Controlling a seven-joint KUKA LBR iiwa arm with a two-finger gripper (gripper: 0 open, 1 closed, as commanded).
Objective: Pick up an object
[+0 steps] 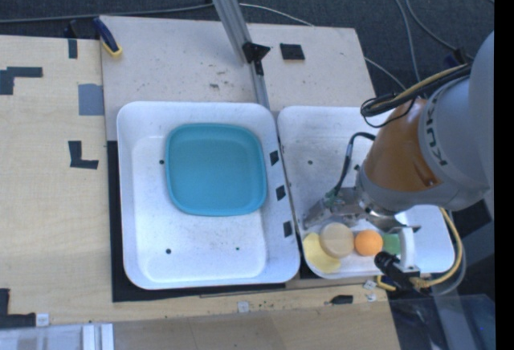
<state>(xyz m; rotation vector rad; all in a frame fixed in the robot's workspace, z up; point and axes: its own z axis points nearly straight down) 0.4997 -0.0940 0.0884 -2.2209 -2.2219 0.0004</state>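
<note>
Camera view, looking down on a bench with two shallow white bins side by side; the left bin (144, 260) holds a square turquoise plate (215, 168), lying flat near its middle; the right bin (309, 132) has the grey and orange arm (418, 152) reaching in from the right, low over its near end; the gripper (344, 210) sits just above a tight cluster of small objects in that bin's near corner: a beige round piece (336, 241), an orange ball (369, 243) touching it, a pale yellow piece (318, 258) beneath, a green scrap (391, 243) beside; whether the gripper is parted or closed cannot be told. Likely risk: the pieces crowd together against the bin wall, so a grasp could nudge the ball away or catch two at once.
</note>
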